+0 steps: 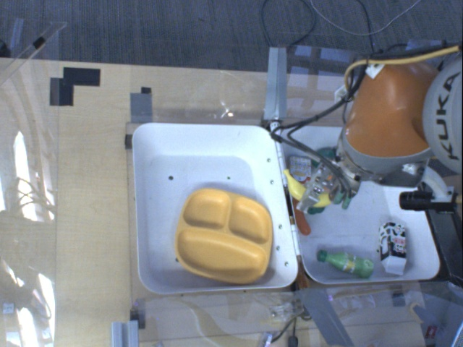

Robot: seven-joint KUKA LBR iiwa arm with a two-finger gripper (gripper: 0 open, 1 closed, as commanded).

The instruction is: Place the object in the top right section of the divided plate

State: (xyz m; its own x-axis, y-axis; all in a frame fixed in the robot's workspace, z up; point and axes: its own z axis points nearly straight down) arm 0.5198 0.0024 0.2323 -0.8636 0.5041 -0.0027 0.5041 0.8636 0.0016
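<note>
Gripper [327,191] low in right bin [427,262], fingers' state hard to tell. Yellow toy [295,185], probably banana, just left of it, touching. Looks light, stiff, slick plastic; grab across middle. Plate [224,235] far left.

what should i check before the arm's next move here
1. Divided plate sits in the left bin: ok.
2. Plate's top right section has nothing in it: ok.
3. Gripper is over the right bin, near the yellow item: ok.
4. An object is held between the fingers: cannot tell, wrist and cables clutter the spot.
5. Green bottle and milk carton lie apart from the gripper: ok.
</note>
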